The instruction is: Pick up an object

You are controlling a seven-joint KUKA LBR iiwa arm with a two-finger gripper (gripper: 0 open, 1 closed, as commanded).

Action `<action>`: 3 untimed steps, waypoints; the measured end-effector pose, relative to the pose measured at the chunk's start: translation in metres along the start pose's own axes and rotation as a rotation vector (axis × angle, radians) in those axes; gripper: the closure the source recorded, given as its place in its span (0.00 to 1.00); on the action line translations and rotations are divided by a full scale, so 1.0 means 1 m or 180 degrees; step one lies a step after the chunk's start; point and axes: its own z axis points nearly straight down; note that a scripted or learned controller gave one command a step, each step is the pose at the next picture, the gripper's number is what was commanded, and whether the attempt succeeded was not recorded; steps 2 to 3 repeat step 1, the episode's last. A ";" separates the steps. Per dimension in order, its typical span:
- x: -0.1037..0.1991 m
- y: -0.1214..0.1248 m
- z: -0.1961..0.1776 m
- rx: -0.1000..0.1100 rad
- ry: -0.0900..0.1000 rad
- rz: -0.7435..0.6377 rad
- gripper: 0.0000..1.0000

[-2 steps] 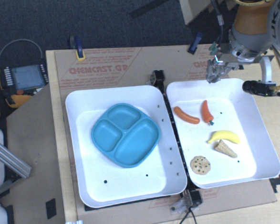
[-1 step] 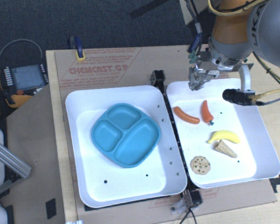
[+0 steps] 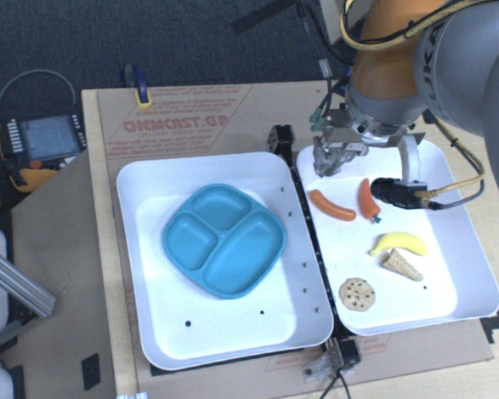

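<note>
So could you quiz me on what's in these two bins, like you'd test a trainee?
1. True or false: the blue plate lies in the left bin.
2. Which food lies nearest the bench's front edge in the right bin? A) banana B) cookie C) sausage
3. Fill in: the gripper hangs above the right bin's ____ end, holding nothing visible.

Key: 1 true; 2 B; 3 far.
</note>
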 end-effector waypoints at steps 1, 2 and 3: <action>0.051 -0.023 0.008 0.0002 0.0001 -0.0003 1.00; 0.051 -0.023 0.008 0.0002 0.0001 -0.0003 1.00; 0.051 -0.023 0.008 0.0002 0.0001 -0.0003 1.00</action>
